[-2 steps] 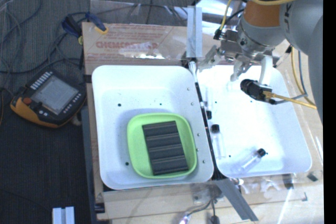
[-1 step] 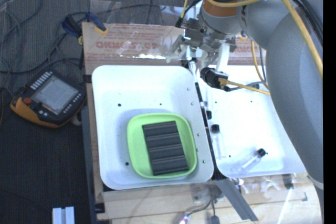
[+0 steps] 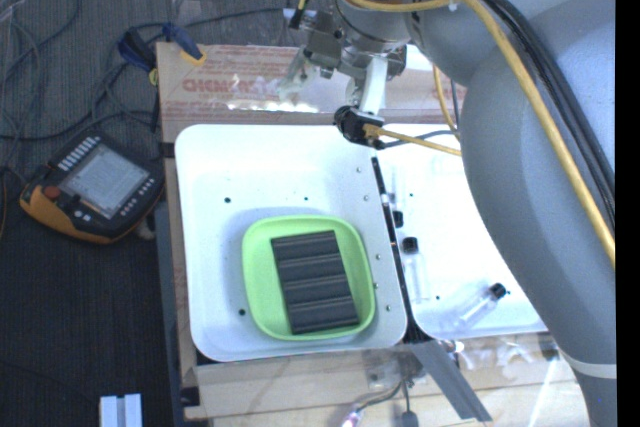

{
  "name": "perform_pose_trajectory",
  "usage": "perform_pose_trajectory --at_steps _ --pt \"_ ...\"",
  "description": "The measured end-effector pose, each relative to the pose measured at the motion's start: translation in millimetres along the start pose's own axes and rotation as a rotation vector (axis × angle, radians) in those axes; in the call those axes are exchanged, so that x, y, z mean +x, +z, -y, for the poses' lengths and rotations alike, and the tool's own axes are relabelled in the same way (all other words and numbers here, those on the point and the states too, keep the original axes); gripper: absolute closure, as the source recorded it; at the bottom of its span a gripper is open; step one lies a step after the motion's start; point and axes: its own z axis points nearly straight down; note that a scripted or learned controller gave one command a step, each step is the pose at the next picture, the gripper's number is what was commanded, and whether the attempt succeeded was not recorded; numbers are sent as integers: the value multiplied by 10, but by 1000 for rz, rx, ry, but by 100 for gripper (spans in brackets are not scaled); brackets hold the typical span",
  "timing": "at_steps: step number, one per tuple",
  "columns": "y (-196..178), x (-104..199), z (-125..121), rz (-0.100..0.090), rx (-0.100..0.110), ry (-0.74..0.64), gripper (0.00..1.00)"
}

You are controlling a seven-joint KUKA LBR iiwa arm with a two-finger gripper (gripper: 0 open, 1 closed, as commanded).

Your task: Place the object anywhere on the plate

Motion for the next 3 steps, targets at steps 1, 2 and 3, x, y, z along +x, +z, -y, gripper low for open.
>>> perform_pose_trajectory --at_steps 1,2,3 --pt "-98 229 66 0 1 41 0" --pt "-186 398 115 0 2 103 0" --pt "-771 629 177 1 -1 62 0"
